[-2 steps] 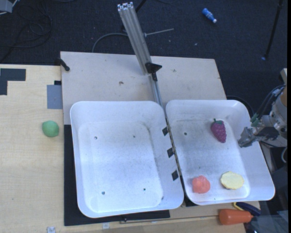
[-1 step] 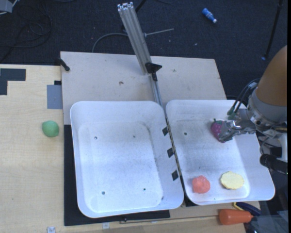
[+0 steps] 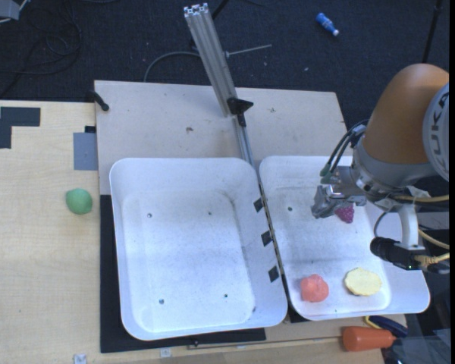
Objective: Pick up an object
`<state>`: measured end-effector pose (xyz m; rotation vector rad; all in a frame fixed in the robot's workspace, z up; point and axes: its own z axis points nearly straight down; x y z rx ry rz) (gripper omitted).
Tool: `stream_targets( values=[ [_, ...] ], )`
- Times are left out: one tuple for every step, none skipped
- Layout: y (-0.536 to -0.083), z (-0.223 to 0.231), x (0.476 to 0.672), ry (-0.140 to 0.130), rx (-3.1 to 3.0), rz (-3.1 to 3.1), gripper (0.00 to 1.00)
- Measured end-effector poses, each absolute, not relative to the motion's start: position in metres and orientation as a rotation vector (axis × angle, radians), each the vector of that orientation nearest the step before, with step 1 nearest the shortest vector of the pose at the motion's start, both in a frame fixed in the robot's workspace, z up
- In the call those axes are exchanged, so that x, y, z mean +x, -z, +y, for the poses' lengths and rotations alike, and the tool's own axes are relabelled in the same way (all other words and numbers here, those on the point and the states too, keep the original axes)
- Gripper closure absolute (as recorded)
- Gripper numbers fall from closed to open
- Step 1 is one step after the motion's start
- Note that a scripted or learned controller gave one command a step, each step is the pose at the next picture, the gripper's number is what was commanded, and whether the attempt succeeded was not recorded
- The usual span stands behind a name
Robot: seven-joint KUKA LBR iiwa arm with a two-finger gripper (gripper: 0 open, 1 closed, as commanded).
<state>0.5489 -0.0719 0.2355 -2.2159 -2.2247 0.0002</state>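
Note:
My gripper (image 3: 327, 201) hangs over the upper middle of the right bin (image 3: 296, 180), under the grey and orange wrist. A small magenta object (image 3: 346, 214) shows just right of and below the gripper, partly hidden by it; whether it is held I cannot tell. A red-orange lump (image 3: 313, 287) and a flat yellow piece (image 3: 362, 281) lie near the right bin's front edge, well clear of the gripper.
The left bin (image 3: 136, 180) sits beside the right one, with black clips along the shared rim. A green ball (image 3: 79, 201) rests on the wooden bench to the left. An orange tool (image 3: 368, 337) lies in front of the right bin. A metal bar (image 3: 216, 59) slants in from behind.

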Motion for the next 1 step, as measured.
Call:
stream_targets(
  values=[
    [-0.2444,-0.0223,0.5668,0.001,-2.218,-2.224,1.00]
  ],
)
